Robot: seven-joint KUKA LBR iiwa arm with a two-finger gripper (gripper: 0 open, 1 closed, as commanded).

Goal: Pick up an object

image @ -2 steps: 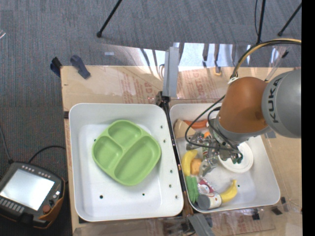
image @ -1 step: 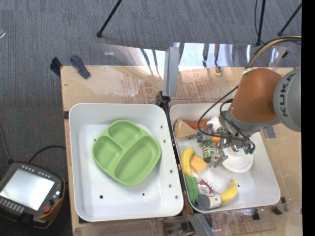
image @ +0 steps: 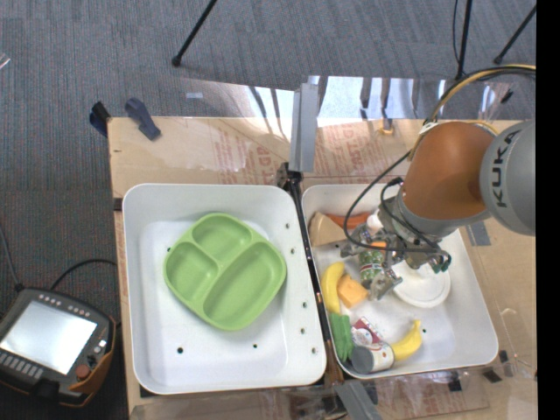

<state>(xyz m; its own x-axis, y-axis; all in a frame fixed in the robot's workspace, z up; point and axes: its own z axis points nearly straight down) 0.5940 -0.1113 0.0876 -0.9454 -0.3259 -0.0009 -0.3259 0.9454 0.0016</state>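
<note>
Objects for picking lie in the right bin (image: 486,326): 2 bananas, one (image: 332,285) near the bin's left wall and one (image: 408,341) toward the front, an orange block (image: 352,292), a can (image: 371,358), a green item (image: 340,335) and a white bowl (image: 423,289). The gripper (image: 382,274) hangs low over the bin's middle, just beside the block and bowl; whether its jaws are apart or closed cannot be told. The left bin (image: 140,234) holds a green divided plate (image: 225,270) with 3 compartments.

Light green three-section plastic plate (image: 226,271); two yellow bananas (image: 332,286) (image: 408,343); orange cheese-like block (image: 352,292); white round bowl (image: 423,289); both bins (image: 149,278) white.
</note>
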